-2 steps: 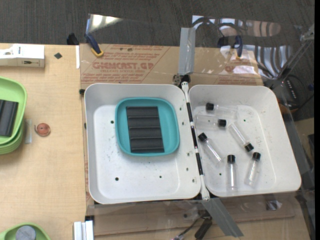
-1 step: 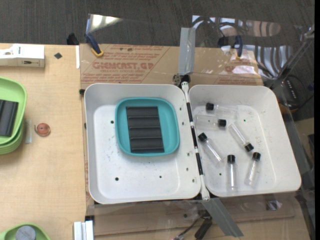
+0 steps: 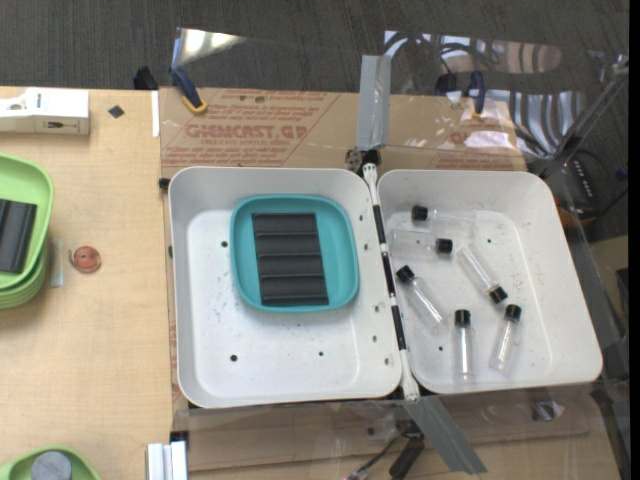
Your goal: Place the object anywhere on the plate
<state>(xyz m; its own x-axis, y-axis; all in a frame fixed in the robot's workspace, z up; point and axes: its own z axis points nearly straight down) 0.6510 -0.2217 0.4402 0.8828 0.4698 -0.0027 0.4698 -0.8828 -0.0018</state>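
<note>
A teal square plate (image 3: 295,253) with a dark ribbed insert lies in the left white bin (image 3: 200,298). Several clear tubes with black caps lie scattered in the right bin (image 3: 540,358): one near the top (image 3: 430,215), one at the left (image 3: 418,293), one at the middle (image 3: 481,275), and two near the bottom (image 3: 463,340) (image 3: 507,333).
A green tray (image 3: 22,233) with a dark block sits at the far left on the wooden bench. A small orange disc (image 3: 87,258) lies beside it. Cardboard (image 3: 260,128) lines the bench behind the bins. A metal clamp (image 3: 372,98) stands between the bins at the back.
</note>
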